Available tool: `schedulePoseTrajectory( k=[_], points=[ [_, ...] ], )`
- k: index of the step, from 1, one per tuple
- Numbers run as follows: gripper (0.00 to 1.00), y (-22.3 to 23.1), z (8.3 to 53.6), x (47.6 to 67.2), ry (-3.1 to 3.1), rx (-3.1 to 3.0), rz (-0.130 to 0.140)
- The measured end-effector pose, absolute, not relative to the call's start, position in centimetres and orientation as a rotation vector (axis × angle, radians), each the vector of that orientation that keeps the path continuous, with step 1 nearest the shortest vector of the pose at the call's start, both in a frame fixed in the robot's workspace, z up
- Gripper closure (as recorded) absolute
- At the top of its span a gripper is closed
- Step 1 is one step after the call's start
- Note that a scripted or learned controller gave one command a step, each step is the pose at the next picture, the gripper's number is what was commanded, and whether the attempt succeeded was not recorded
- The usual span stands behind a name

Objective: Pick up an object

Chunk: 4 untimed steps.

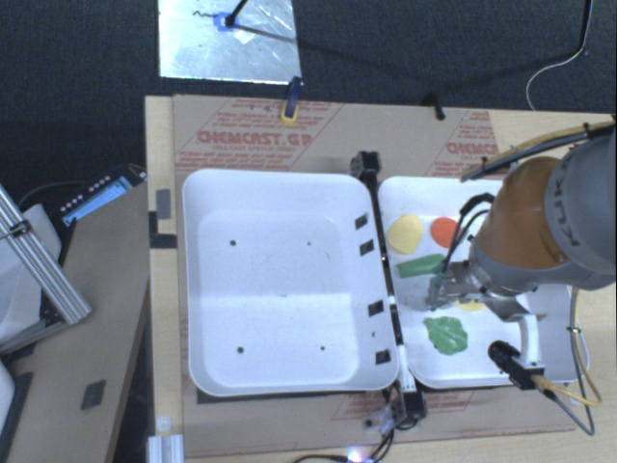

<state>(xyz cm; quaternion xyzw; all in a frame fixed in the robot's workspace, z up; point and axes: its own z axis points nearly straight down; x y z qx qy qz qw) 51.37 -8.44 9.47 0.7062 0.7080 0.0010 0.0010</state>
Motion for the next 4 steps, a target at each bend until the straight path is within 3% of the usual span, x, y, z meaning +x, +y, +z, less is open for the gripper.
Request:
schedulePoseTrajectory(
  k=[1, 2, 3, 4],
  points=[
    [1.00, -10.1, 30.9, 56.9, 2.214, 2.202, 0.020],
    [1.00, -5.0, 38.9, 62.6, 2.225, 2.201, 0.016],
    [1.00, -2.4, 38.5, 67.0, 2.227, 2.211, 0.006],
    [1.00, 13.6, 39.2, 65.1, 2.247, 2.201, 0.010]
  ],
)
